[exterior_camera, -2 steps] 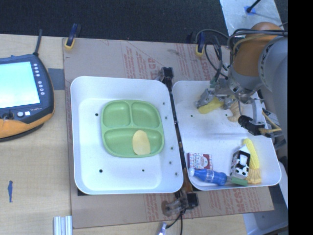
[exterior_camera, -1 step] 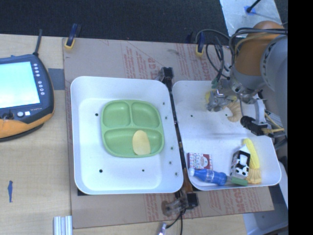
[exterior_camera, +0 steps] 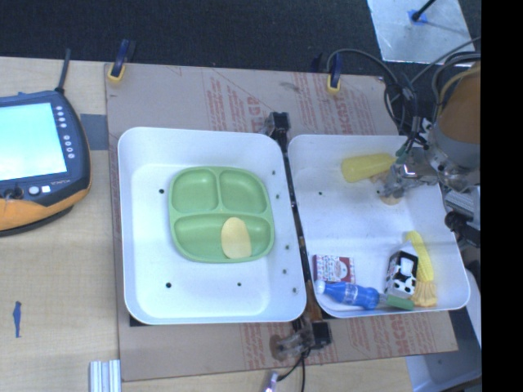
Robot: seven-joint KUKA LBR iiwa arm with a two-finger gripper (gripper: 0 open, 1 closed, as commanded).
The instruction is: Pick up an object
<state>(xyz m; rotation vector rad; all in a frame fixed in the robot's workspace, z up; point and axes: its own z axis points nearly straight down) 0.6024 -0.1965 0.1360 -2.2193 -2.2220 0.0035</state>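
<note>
My gripper (exterior_camera: 394, 188) hangs low in the right bin (exterior_camera: 359, 235), near its back right part, just right of a yellow oblong object (exterior_camera: 365, 167). A small tan thing (exterior_camera: 391, 198) lies right under the fingertips. At the bin's front lie a red-and-white packet (exterior_camera: 333, 267), a blue bottle (exterior_camera: 350, 293), a black-and-white cow toy (exterior_camera: 401, 274) and a yellow corn-like piece (exterior_camera: 422, 268). The left bin (exterior_camera: 147, 219) holds a green divided plate (exterior_camera: 221, 213) with a pale yellow item (exterior_camera: 236, 238) in its front compartment.
A tablet-like pendant (exterior_camera: 37, 158) rests on the bench at the left. Clamps (exterior_camera: 119, 60) hold the cardboard sheet at the back. Cables (exterior_camera: 384, 72) trail behind the right bin toward the arm (exterior_camera: 458, 113).
</note>
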